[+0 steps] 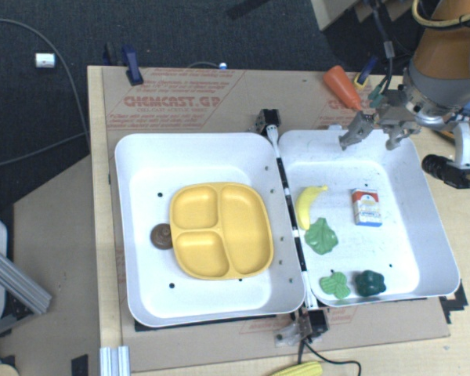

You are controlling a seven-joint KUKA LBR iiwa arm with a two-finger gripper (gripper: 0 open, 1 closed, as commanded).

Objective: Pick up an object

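Your pincer [374, 134] sits at the upper right of the frame, above the far rim of the right bin [423, 233]. Its two fingers are spread apart, and nothing lies between them. You hold no object at this moment.

Contents of the right bin, all lying on its floor:
- a banana [309, 205] near the left wall, just beside the divide between the bins;
- a light green leafy piece [322, 236] touching or just below the banana;
- a small red and white box [366, 207] toward the middle, well apart from the banana;
- a second light green piece [334, 284] and a dark green piece [370, 283], side by side near the lower rim.

The left bin [137, 233] carries a yellow divided plate [221, 230], with a small brown round item [161, 236] just beside the plate's left edge. An orange item [343, 88] lies on the bench [180, 92] outside the bins, upper right, near the arm.

Assessment: the pick is not yet done. No candidate is gripped or lifted. What remains, in my judgement, is the whole of it: choose an object, bring the pincer down over it, close, and raise. The red and white box lies nearest your pincer.
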